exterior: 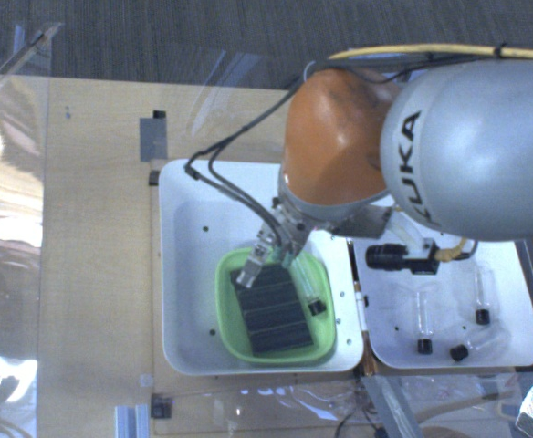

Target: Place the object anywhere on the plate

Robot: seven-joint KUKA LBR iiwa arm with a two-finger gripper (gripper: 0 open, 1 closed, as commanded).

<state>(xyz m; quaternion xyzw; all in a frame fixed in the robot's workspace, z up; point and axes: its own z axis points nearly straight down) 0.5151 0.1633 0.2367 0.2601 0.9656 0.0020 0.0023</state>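
A green plate [233, 331] lies in the left white bin [189, 245], toward its front. My gripper [272, 312] hangs over the middle of the plate as a dark ribbed block, hiding whatever is under it. A clear tube with a black cap [311, 292] shows just beside the block, over the plate's right side. I cannot tell whether the tube rests on the plate or is still held. The grey and orange arm [339, 144] covers the back right corner of this bin.
The right white bin [522, 336] holds three more clear tubes with black caps [423, 322], [479, 301], [470, 347]. Black cables [225, 185] run from the arm across the left bin's back. A rim [360, 308] separates the two bins.
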